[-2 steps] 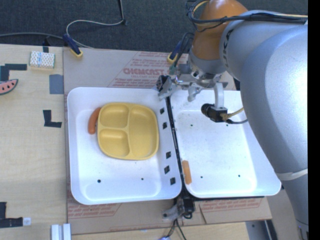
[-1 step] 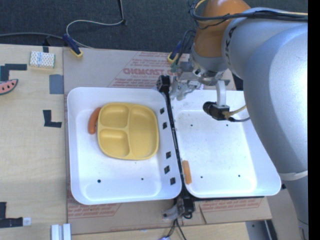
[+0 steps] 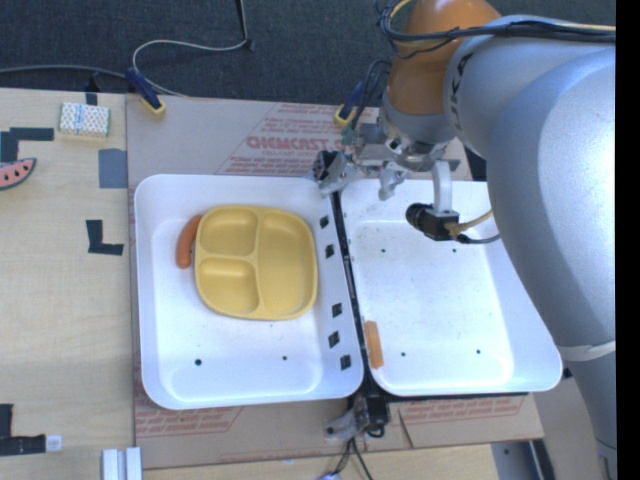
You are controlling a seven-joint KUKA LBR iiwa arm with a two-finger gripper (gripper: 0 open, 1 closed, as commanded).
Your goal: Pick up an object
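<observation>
A yellow divided plate (image 3: pixel 256 261) lies in the left bin (image 3: pixel 170 368). An orange-red sausage-shaped piece (image 3: pixel 185 242) rests against the plate's left rim. A small orange piece (image 3: pixel 373 343) lies at the left wall of the right bin (image 3: pixel 470 358), towards the front. My gripper (image 3: pixel 386 180) hangs over the back left corner of the right bin, close to the wall between the two bins, below the orange band (image 3: pixel 432 38). Nothing shows in its grasp.
The grey arm (image 3: pixel 550 148) covers the right side of the right bin. Behind the bins lie cardboard (image 3: pixel 270 138) and a cable with a blue end (image 3: pixel 147 90). A small patterned block (image 3: pixel 84 119) and a watermelon-slice toy (image 3: pixel 14 173) sit on the bench at left.
</observation>
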